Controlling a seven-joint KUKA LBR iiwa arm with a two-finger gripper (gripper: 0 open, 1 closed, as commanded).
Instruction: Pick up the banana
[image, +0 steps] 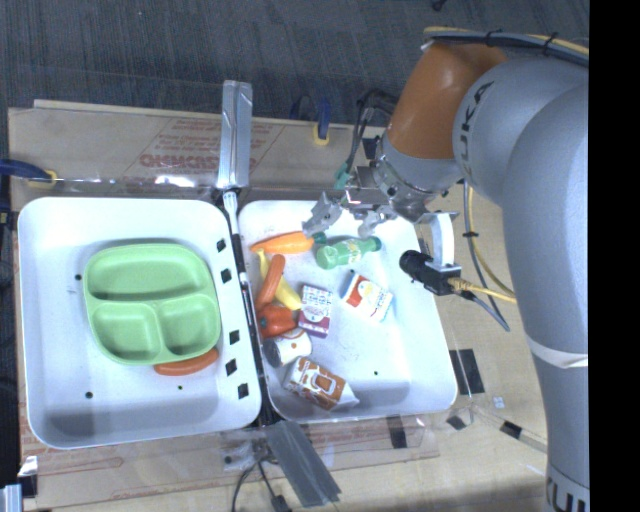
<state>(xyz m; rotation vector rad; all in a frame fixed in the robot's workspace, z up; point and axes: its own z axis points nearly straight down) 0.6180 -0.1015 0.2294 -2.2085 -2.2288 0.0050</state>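
Operator: State the position of the gripper (345, 213).

Technician: It hovers over the far part of the right bin (425, 385), above and just beside a green bottle (345, 251) that lies on its side. Whether the fingers are spread or closed, I cannot tell; the wrist hardware hides them from this angle. Nothing is visibly held between them.

Operator: Locate the banana (286, 295).

Technician: It lies in the right bin, close to the wall shared with the left bin (45, 300). Part of its yellow body shows, wedged among neighbours: a hot dog (270, 280) overlaps it on the left-bin side, a red tomato-like piece (278, 321) touches its near end, and a small carton (316, 308) sits just beside it on the other side. A carrot (283, 242) lies across the bin beyond it.

Operator: Direction from gripper to target?

Technician: Toward the near edge of the bench and toward the dividing wall. The long axis appears to run roughly from far to near, slightly slanted.

Operator: Requirement for the next move?

Technician: In my judgement, travel past the bottle, then close across the short width. Crowding makes a clean grasp doubtful.
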